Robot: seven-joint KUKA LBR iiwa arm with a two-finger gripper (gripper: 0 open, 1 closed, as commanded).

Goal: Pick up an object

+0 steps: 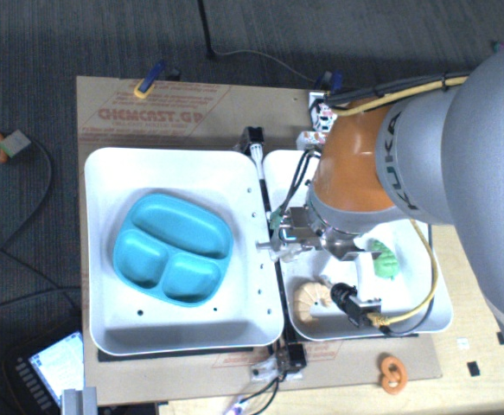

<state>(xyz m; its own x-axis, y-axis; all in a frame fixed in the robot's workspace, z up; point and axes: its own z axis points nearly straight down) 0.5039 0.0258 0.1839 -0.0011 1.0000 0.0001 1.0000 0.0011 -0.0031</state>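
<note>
The right bin (437, 318) is taken as ref. The arm (381, 158) is seen low over its left half, w/ the gripper (299, 242) at the bin's left wall; finger state can't be told. A beige ridged obj (312, 298) lies at the bin's front-left, a green obj (384, 260) toward its right. A blue tray (174, 247) sits in the left bin (105, 175).

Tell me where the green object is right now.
The green object lies in the right bin, toward that bin's right side, just right of the arm's wrist and up-right of the tan pastry-like item.
</note>
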